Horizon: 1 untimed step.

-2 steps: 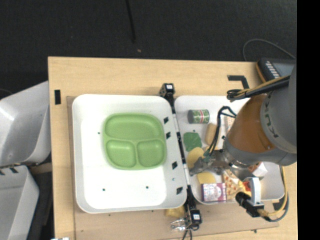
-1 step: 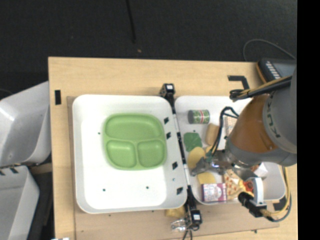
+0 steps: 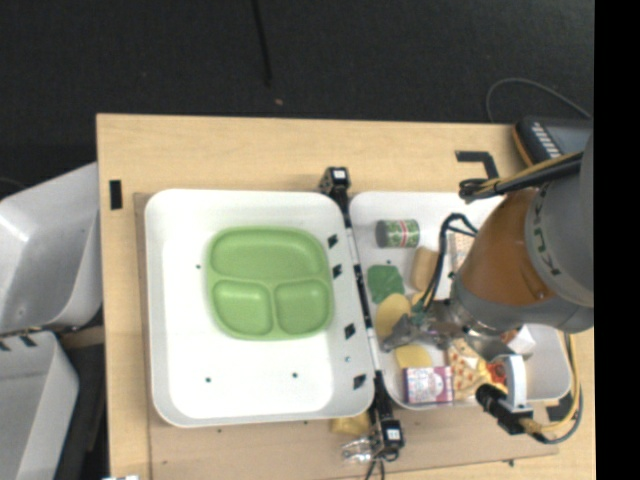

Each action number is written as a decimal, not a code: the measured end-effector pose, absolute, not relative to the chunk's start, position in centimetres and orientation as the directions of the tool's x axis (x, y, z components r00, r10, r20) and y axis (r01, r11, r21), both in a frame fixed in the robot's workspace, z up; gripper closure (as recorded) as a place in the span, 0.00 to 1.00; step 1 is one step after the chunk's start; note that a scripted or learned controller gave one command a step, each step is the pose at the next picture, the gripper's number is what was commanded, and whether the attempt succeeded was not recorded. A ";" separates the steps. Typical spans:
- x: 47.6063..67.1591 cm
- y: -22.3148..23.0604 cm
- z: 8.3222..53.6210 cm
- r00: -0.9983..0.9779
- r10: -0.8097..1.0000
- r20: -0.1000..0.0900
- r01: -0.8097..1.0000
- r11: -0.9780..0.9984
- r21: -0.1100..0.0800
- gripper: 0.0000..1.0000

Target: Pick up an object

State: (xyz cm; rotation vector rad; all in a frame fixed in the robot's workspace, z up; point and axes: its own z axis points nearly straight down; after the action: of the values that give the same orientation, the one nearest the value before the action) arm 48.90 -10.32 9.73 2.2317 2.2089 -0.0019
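Early in the pick, by the look of it: nothing lifted clear, every object lying in the right bin (image 3: 560, 388). End effector (image 3: 412, 320) down low in that bin's left half, among the clutter, beside the green object (image 3: 384, 281) and over the yellowish pieces (image 3: 410, 356); impossible to tell whether released or clenched, and nothing plainly seen gripped. Orange wrist band (image 3: 500, 258) and grey arm (image 3: 570, 238) leaning in from the right and covering much of the bin's middle. Candidates for the pick: a small can (image 3: 398, 232) on its side near the bin's far edge, with a green and red label; a pink-and-white packet (image 3: 428, 384) near the front edge; a tan block (image 3: 425, 265) partly behind the cables; a speckled orange item (image 3: 466, 368) just beside the packet. Left bin (image 3: 170, 368) holding a green divided plate (image 3: 270, 281), flat, well apart from the action. Still to do, judged from this: close on one object, raise it free of the bin. No writing legible anywhere — print on the can label and the packet too small and blurred to read, no brand to name. Table (image 3: 120, 148) bare pale wood around both bins.
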 end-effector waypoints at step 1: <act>48.9 -10.7 9.7 0.007 1.000 -0.003 1.000 -0.007 0.001 0.00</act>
State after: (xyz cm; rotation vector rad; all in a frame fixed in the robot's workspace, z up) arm 48.89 -10.73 9.72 2.2274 2.2115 -0.0023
